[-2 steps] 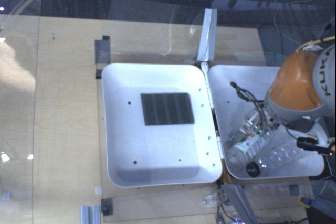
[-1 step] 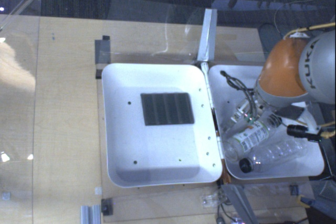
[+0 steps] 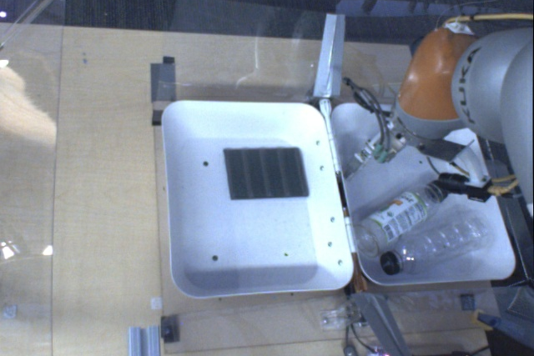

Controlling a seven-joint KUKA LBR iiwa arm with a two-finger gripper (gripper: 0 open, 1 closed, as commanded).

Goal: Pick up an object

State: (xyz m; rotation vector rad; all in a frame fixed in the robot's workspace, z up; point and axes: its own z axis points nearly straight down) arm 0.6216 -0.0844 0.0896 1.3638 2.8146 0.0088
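Note:
In the right bin (image 3: 357,122) lie two clear plastic bottles. One bottle carries a green and white label (image 3: 399,218) and rests slantwise near the bin's left wall. The other bottle (image 3: 442,244) is bare, with a black cap (image 3: 390,263) pointing toward the front edge. A dark ridged rectangular pad (image 3: 265,172) lies flat in the middle of the left bin (image 3: 179,188). My gripper (image 3: 380,149) hangs low over the back part of the right bin, behind the labelled bottle and apart from it. Nothing shows between its tips.
The grey arm with its orange band (image 3: 434,87) covers the back right of the right bin. A grey metal post (image 3: 329,54) stands behind the wall between the bins. Wooden bench (image 3: 83,204) stretches to the left.

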